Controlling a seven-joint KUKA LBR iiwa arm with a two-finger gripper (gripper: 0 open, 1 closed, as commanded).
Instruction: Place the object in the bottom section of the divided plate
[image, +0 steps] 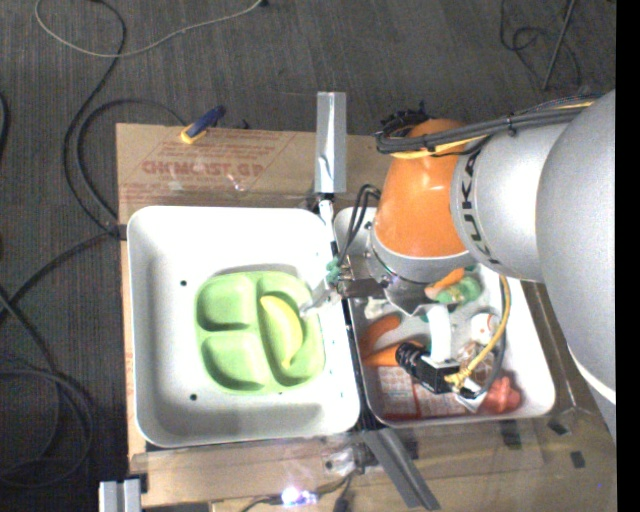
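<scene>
A green divided plate (232, 340) lies in the left white bin (160, 300). A yellow curved object (283, 322), much like a banana, rests in the plate's long right-hand section, running from the upper rim down toward the lower rim. My gripper (320, 296) hangs over the plate's upper right edge, right by the top end of the yellow object. The wrist and the orange band above it hide most of the gripper, so I cannot tell whether it touches the object.
The right bin (540, 390) holds several items: an orange piece (378, 342), a green and orange toy (458, 290), a red piece (505, 395) and a printed packet (400, 392). The arm covers much of that bin. A blue and yellow clip (202, 122) lies on the cardboard behind.
</scene>
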